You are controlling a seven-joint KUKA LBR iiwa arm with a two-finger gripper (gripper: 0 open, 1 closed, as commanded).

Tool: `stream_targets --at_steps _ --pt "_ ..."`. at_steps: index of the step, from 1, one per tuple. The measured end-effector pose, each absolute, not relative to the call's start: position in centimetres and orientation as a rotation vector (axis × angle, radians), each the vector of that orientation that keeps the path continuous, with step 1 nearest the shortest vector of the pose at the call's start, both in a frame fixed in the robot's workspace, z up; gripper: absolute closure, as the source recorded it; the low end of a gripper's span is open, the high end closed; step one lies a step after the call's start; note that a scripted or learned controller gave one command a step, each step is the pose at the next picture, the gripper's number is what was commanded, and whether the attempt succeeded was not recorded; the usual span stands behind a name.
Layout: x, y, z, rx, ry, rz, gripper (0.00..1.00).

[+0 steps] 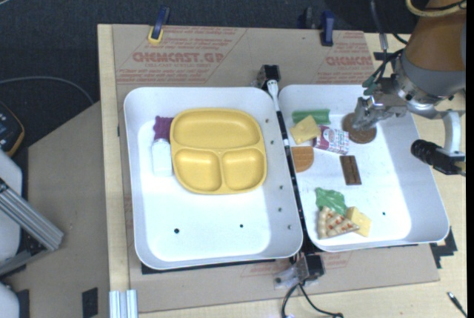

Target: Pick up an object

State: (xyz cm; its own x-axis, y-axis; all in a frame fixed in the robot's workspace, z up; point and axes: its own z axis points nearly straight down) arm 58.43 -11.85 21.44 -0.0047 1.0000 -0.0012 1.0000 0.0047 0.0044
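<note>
Both bins [148, 161] are white, on a tan bench [222, 50] printed with red lettering. Well left of the grey end effector [363, 116] lies a yellow divided plate [218, 150] touching a purple-capped white bottle [161, 150]. Nearer it sit a green block [311, 116], a yellow sponge [304, 130] and a dark brown bar [351, 169].

A round brown disc [362, 135] lies flat in the right bin's [415, 190] far part.
</note>
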Motion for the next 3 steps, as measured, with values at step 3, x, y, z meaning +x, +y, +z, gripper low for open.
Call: stream_targets --at_steps 3 --pt "64.8 -7.1 23.0 2.219 2.216 0.004 1.0"
